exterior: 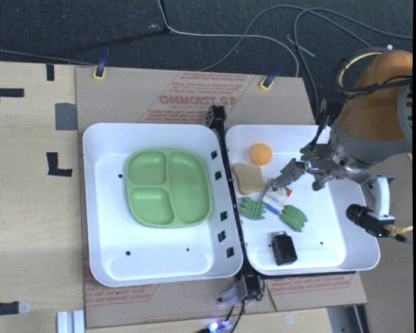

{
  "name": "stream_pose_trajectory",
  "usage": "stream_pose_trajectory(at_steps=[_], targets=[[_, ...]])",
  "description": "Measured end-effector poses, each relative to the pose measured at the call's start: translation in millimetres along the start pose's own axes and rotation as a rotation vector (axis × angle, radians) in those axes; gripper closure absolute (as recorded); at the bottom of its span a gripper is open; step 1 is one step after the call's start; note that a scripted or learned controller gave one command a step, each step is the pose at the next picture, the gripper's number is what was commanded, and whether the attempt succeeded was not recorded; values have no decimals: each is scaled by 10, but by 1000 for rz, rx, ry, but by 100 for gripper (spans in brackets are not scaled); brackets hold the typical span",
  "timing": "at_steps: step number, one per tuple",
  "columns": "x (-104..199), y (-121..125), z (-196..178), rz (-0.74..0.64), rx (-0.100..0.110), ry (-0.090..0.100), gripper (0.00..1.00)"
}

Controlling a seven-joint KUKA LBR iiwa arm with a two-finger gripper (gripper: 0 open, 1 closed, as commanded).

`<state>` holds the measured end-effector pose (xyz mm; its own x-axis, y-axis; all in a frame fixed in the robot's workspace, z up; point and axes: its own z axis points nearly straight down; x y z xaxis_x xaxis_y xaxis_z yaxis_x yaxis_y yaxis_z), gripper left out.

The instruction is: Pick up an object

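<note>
In the right bin, gripper low over the item cluster, reaching from the right; can't tell its state. Likely targets: tan block just left of it, small tube right under the tip, green toy nearer, orange ball farther. Items crowd together, so drop straight down on one, avoid nudging neighbours. Black box sits apart, near side.

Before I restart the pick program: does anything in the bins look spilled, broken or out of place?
Nothing stands out. The green divided plate lies flat in the left bin; the orange ball and black object sit apart in the right bin.
</note>
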<state>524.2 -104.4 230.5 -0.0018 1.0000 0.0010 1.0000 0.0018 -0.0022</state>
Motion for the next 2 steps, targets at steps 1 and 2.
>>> stream_pose_trajectory(at_steps=[1,2], targets=[[-34,14,445,1,4,-1,0],[-26,-90,932,2,6,0,0]])
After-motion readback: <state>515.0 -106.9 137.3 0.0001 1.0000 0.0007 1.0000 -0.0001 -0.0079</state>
